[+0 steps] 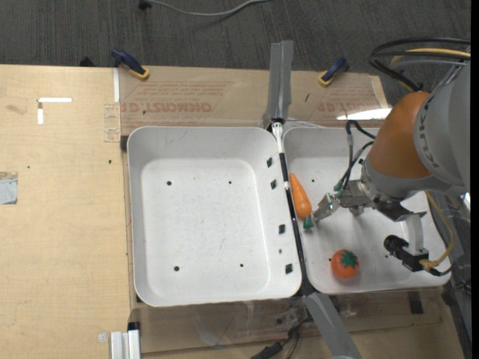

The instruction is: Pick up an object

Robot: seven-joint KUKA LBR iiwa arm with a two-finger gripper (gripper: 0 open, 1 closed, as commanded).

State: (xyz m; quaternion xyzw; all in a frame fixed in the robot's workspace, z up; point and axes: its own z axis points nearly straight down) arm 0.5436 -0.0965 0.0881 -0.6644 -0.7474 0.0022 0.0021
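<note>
An orange toy carrot (300, 195) with a green stub lies along the left wall of the right bin (323, 149). A round orange toy with a green top, like a tomato or tangerine (345, 264), sits near that bin's front edge. My gripper (324, 207) reaches in from the right and hangs low over the right bin, its tips just right of the carrot's green end. Nothing shows between the fingers.
The left bin (150, 155) lies beside the right one, with a grey divider post (281, 81) standing behind the seam between them. Clamps (130, 62) hold the cardboard backing at the far edge. Cables and a black fitting (404, 251) trail from the wrist over the right bin.
</note>
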